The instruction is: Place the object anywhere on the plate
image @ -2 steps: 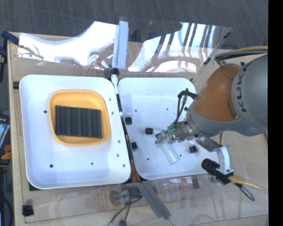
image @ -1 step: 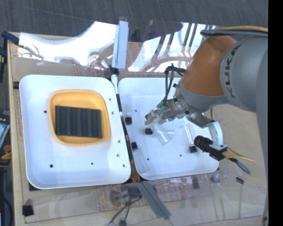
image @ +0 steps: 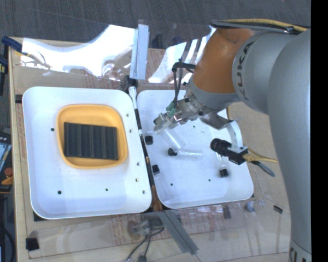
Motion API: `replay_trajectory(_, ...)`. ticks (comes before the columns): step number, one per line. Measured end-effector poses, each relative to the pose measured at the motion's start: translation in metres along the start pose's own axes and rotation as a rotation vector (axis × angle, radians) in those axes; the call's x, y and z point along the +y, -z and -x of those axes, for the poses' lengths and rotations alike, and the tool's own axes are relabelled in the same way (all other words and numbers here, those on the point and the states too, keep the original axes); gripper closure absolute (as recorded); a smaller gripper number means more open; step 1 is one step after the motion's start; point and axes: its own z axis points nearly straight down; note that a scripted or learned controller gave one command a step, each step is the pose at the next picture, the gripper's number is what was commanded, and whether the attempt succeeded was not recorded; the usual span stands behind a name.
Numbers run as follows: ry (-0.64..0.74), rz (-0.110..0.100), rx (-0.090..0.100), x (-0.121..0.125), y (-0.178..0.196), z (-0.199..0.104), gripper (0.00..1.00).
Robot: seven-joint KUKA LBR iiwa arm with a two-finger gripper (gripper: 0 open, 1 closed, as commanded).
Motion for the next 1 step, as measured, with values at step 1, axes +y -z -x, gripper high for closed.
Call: replay_trajectory(1,0.173,0.003,-0.001,0.0418,-0.0023,-0.0233,1.00)
